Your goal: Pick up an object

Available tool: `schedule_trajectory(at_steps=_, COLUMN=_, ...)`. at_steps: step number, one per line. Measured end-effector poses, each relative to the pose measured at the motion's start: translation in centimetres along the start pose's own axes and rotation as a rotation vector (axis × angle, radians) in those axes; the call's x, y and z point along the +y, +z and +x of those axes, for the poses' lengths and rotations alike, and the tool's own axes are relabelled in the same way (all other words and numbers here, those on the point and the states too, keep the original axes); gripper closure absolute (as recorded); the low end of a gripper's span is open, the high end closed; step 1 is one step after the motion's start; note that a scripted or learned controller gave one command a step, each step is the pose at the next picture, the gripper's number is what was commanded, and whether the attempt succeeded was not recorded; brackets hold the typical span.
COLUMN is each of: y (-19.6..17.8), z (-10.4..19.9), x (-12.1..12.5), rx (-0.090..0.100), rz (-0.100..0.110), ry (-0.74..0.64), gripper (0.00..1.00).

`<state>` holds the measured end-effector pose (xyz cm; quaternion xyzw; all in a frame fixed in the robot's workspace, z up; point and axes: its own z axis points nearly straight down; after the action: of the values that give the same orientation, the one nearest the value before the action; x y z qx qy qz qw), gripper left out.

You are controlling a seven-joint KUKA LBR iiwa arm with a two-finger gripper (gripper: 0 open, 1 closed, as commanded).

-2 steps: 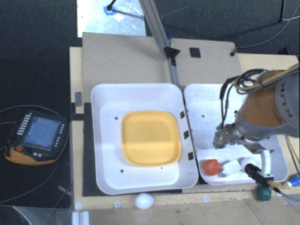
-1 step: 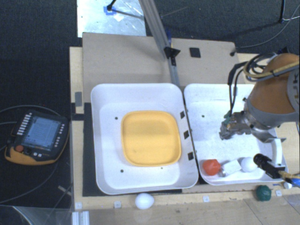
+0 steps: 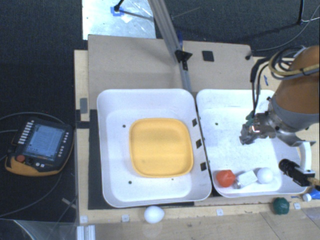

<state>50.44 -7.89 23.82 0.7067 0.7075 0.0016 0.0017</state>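
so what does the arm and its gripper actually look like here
The arm is a bulky rounded body, grey near the wrist with a broad orange band above it. Black and yellowish cables loop beside the orange part. The gripper is a small dark grey metal assembly with a tiny reddish light on it. Its details are too blurred to make out.

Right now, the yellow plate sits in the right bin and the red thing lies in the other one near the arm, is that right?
Not quite. In the camera view, the yellow plate sits in the left bin, not the right one. The red thing lies in the right bin, at its near edge, on the side where the arm reaches in.
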Motion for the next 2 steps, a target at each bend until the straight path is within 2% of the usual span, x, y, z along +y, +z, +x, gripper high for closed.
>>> schedule_trajectory(at_steps=1, y=-2.6, z=0.0, x=0.1, rx=0.0, rz=0.002, ry=0.0, gripper=1.0)
schedule_trajectory(at_steps=2, y=-1.6, z=5.6, x=2.5, rx=0.001, rz=0.004, ry=-0.004, gripper=1.0)
